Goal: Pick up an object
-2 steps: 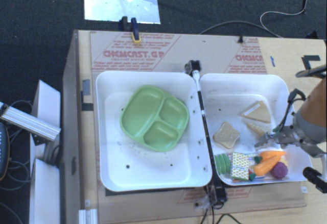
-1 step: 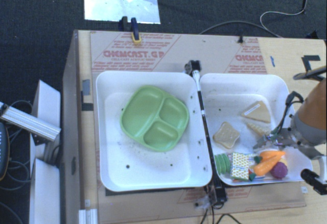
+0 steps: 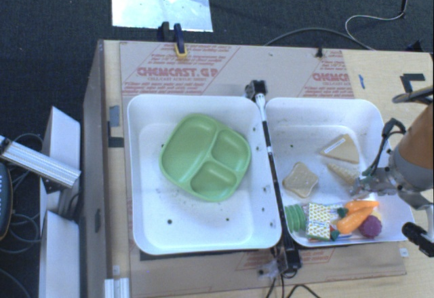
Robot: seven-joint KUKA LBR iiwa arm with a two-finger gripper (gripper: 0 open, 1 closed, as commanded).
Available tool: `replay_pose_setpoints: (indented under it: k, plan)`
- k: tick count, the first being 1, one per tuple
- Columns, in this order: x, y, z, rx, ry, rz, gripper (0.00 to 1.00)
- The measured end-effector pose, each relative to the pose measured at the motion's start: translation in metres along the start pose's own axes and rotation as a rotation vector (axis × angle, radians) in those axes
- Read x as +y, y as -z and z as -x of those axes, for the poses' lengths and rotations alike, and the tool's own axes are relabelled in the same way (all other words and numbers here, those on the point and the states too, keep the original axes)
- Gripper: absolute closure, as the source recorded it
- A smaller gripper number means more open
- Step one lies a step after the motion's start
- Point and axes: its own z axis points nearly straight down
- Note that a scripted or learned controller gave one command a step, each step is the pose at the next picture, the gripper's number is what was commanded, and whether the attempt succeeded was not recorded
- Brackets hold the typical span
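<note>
Gripper [image 3: 369, 184] low at right bin [image 3: 319, 108] right side, above carrot [image 3: 352, 215]; finger state unclear, blurred. Arm [image 3: 415, 154] cut off right. Green plate [image 3: 205, 156] in left bin [image 3: 196, 235].

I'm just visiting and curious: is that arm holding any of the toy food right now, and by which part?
It cannot be told. The gripper hangs low in the right bin, just above the carrot, but nothing visibly sits in it.

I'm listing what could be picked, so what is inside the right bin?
The right bin holds a toast slice, two pale wedges, green beans, a patterned packet, a carrot and a purple piece. The arm covers its right edge.
</note>
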Motion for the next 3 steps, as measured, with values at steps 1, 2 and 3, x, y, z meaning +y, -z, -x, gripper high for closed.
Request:
replay_pose_setpoints:
  k: [1,2,3]
  plan:
    - [0.000,0.000,0.000,0.000,-0.001,0.000,0.00]
    - [-0.001,-0.011,0.000,0.001,-0.001,-0.003,0.00]
    - [0.000,0.000,0.000,0.000,0.000,0.000,1.00]
